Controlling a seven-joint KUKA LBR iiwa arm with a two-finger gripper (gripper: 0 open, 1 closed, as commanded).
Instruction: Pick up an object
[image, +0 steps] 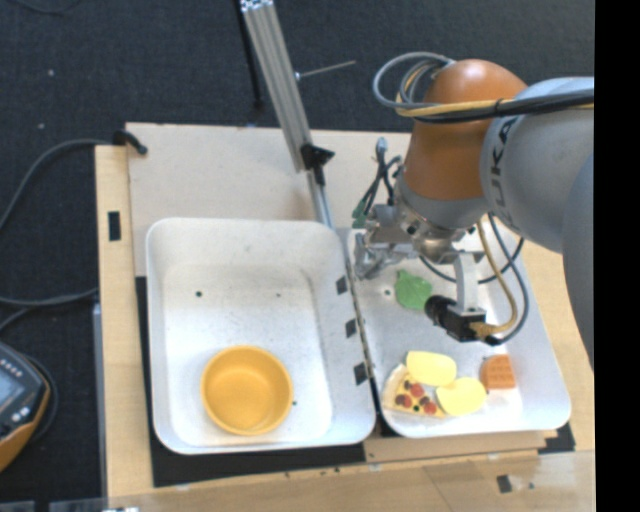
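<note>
A robotics lab: an industrial arm (500, 150) over a bench (220, 170) bearing white bins (170, 260).

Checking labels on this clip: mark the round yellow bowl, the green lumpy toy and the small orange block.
Round yellow bowl (246, 389): camera view, inner bottom.
Green lumpy toy (411, 291): camera view, its top middle.
Small orange block (498, 373): camera view, top face.

Two bins (170, 250), one yellow bowl (246, 390)

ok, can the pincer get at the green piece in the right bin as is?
Probably yes. The pincer hangs beside the green piece, which lies apart from the yellow pieces and the orange block, with nothing on top. The black part close beside it may crowd it.
</note>
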